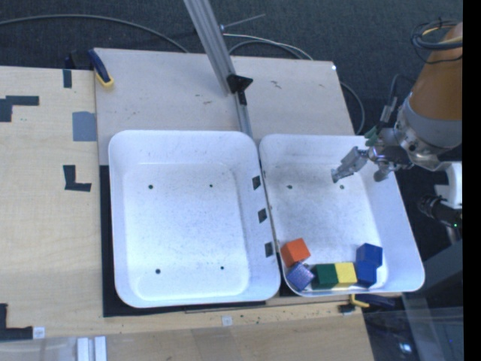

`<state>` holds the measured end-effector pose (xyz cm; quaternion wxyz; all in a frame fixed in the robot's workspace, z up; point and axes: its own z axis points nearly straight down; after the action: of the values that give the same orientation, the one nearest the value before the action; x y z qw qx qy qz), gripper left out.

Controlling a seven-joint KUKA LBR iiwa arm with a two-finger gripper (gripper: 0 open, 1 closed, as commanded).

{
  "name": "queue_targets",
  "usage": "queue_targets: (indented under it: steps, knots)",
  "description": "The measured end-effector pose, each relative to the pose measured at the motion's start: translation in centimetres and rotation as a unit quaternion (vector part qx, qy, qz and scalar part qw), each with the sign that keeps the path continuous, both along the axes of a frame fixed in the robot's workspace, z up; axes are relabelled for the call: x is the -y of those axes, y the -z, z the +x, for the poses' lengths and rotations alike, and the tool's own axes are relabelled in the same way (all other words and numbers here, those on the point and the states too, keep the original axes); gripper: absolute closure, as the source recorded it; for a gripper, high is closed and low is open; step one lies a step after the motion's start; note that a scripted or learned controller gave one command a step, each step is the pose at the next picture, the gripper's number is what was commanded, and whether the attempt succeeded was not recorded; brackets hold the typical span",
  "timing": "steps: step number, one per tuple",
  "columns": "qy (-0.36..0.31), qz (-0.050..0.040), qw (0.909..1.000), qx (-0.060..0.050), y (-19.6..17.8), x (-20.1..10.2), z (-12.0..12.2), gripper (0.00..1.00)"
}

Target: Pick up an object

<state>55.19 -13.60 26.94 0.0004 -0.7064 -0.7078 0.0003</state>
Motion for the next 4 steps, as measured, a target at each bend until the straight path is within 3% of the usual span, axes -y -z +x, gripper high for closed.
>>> queue_targets:
  steps: [1, 2, 3, 4]
  knots:
    - [-0.003, 0.0018, 1.0, -0.004, 5.5, -7.8, -2.7, 0.0]
    - [0.004, -0.0009, 1.0, -0.005, 12.6, -1.3, -4.8, 0.0]
    - [0.003, -0.0018, 1.0, 0.0, 11.4, 4.8, -3.9, 0.0]
    - [0.001, 0.0001, 1.0, 0.0, 11.4, 4.4, -3.8, 0.0]
